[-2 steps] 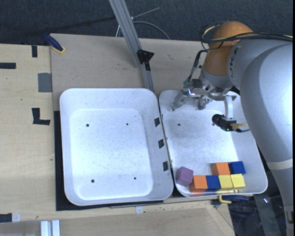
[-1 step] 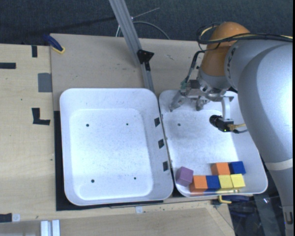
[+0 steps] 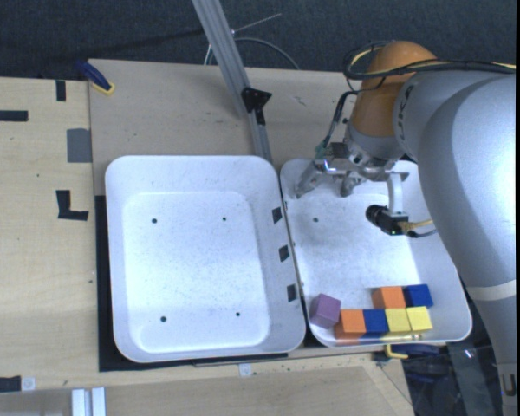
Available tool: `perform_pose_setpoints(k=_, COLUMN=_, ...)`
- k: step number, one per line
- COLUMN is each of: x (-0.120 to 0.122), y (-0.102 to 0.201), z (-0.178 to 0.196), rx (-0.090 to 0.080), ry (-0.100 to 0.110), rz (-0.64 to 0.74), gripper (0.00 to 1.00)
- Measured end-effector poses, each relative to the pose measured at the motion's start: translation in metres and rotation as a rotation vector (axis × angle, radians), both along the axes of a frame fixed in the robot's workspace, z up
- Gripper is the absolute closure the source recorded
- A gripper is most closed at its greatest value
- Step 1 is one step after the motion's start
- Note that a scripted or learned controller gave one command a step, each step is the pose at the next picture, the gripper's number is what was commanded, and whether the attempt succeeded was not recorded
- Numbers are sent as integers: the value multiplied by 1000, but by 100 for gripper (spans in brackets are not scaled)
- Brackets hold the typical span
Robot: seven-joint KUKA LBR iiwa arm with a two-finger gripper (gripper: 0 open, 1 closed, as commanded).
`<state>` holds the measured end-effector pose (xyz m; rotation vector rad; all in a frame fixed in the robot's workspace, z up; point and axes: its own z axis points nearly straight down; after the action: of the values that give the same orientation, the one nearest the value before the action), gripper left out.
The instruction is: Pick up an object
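The gripper (image 3: 329, 180) hangs over the far edge of the right bin (image 3: 347, 232); whether it is spread or closed cannot be told. Nothing shows in its grasp. The coloured blocks (image 3: 386, 312) lie along that bin's near edge, a purple block (image 3: 326, 308) beside them.
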<state>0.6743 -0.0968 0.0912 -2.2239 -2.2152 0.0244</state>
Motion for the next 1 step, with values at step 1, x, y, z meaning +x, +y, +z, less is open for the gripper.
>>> perform_pose_setpoints(k=1, x=-49, y=34, z=106, rx=10, ry=-18, rz=7, gripper=0)
